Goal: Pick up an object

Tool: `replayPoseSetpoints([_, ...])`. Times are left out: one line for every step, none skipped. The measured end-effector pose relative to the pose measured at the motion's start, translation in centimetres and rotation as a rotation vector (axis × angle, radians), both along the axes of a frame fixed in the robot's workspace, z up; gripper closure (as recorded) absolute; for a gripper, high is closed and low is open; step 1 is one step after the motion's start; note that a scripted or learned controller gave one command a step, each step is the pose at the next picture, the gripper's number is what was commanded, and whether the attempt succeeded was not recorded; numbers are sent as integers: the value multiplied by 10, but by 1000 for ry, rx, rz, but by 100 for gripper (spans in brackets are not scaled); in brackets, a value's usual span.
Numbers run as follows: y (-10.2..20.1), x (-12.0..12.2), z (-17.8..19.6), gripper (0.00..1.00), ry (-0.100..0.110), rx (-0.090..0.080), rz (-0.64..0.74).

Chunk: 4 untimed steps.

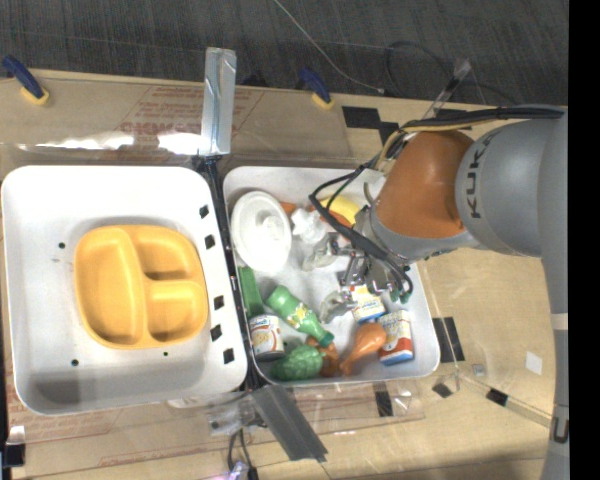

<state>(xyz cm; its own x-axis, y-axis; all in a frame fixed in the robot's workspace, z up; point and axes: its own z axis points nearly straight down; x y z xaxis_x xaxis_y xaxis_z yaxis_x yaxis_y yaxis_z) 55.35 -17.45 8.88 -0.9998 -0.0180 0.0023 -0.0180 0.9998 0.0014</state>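
The grey KUKA arm with the orange band (425,188) reaches in from the right over the right-hand shallow white bin (420,363), wrist low above the clutter. Its two-finger gripper (365,283) sits in the mid-right of that bin, amid cables and metal parts; whether it's open or closed, or has anything in it, can't be told from this angle.

Right bin holds the candidates: a round white plastic lid or bowl (260,226) at upper left, a green plastic bottle with yellow label (295,313) lying tilted in the middle, a small printed tin can (266,336) near the front-left, a dark green vegetable-shaped toy (298,364) at the front, an orange carrot-like toy (365,346) beside it, and a small white carton with red and blue print (395,333) just below the gripper. The left-hand white bin (20,208) carries a yellow divided plastic tray (140,286).

Step looks like descent/grasp approach, w/ nothing evidently lifted yet. Nearest target is prob. the carton or the item right under the tool. Next move calls for a firm close on one item, then a straight lift; crowding means neighbours may snag or the grip may slip.
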Motion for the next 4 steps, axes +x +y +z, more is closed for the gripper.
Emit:
replayPoseSetpoints([-2,75,21,0,19,-1,-40])
replayPoseSetpoints([-34,13,4,0,-4,-1,-199])
replayPoseSetpoints([-38,93,4,0,14,-4,-382])
replayPoseSetpoints([-34,16,6,0,-6,-2,-506])
